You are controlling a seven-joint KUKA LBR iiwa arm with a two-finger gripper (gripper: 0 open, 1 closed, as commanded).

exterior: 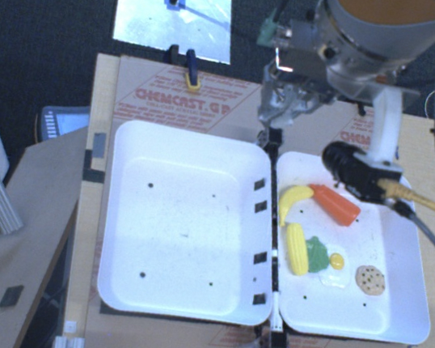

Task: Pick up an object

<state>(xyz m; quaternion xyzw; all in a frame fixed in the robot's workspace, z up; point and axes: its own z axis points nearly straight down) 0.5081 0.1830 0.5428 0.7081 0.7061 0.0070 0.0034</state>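
Observation:
The right bin [408,265] holds several toy foods: a yellow banana [293,200], an orange carrot [335,204], a yellow corn cob [296,248], a green broccoli piece [318,255], a fried egg [335,266] and a brown cookie [370,279]. My gripper [278,115] hangs high above the far end of the divider between the two bins, well behind and above the toys. Nothing shows between its metal fingers.
The left bin [136,148] lies beside the right one. A black camera unit [357,172] with a yellow cable overhangs the right bin's far edge near the carrot. A yellow-and-black clamp [193,71] sits on the cardboard behind the left bin.

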